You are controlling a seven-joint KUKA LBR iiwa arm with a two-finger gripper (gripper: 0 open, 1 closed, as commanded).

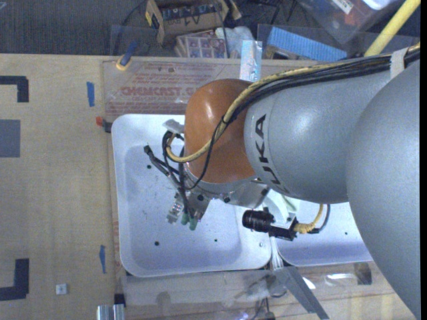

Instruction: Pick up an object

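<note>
So the arm comes in from the right and takes up most of the frame, a fat grey link with the orange band sitting just above the wrist. Black and yellow cables run along the top of the link and loop down around the orange part. The wrist points down and to the left, and the gripper hangs low at the end of it, small and dark with greenish tips. Can't really make out how the tips are set.

Two shallow white bins sit side by side: a left bin and a right bin. One grey arm reaches over them.
</note>
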